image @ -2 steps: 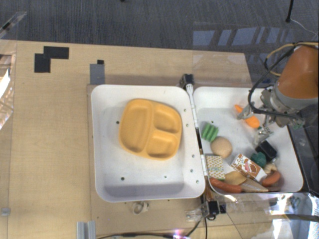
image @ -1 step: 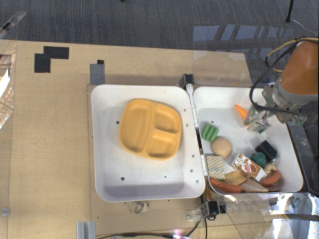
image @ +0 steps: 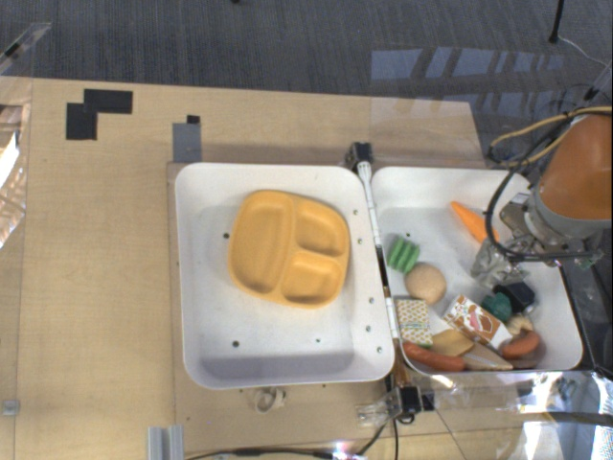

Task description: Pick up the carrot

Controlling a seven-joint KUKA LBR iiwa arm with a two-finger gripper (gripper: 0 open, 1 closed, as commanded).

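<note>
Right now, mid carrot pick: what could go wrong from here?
1. The gripper sits low beside the carrot, not over it; closing here likely misses.
2. The red carton, teal block and round beige piece crowd that spot, so a wrong grab or a shove is possible.
3. The carrot lies near the right bin's far wall, which limits the approach.

My wrist band [image: 579, 166] is orange above grey metal. Both bins [image: 206, 257] are white. The divided tray [image: 287, 247] is yellow-orange, the carrot [image: 469, 220] bright orange, the ridged piece [image: 403, 255] green, the round item [image: 426, 282] tan. The small carton [image: 476, 319] is red and white.
</note>
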